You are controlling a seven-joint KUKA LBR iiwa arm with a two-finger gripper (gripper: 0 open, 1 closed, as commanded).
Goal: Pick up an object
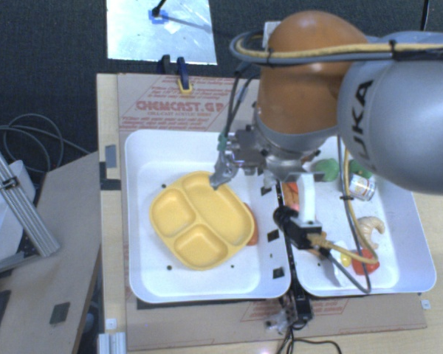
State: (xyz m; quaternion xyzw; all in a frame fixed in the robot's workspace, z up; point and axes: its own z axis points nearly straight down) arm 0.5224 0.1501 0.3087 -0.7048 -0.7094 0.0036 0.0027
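Note:
A yellow plate with three compartments [199, 220] lies tilted in the left white bin [144, 271]. A small red piece [253, 234] peeks out from under its right edge. My gripper [223, 169] hangs under the big orange wrist band, right at the plate's far rim, at or just above it. The right bin [407, 268] holds a green item [327, 169], a silver can [360, 188], an orange-red stick [308, 195], a pale curved piece [370, 228] and a red piece [366, 265]. The arm hides the far left part of the right bin.
Black and yellow cables [317, 243] hang from the wrist across the wall between the bins. Cardboard [170, 105] lies behind the bins, with a shiny sheet [159, 17] beyond it. A metal frame [15, 198] stands to the left of the bench.

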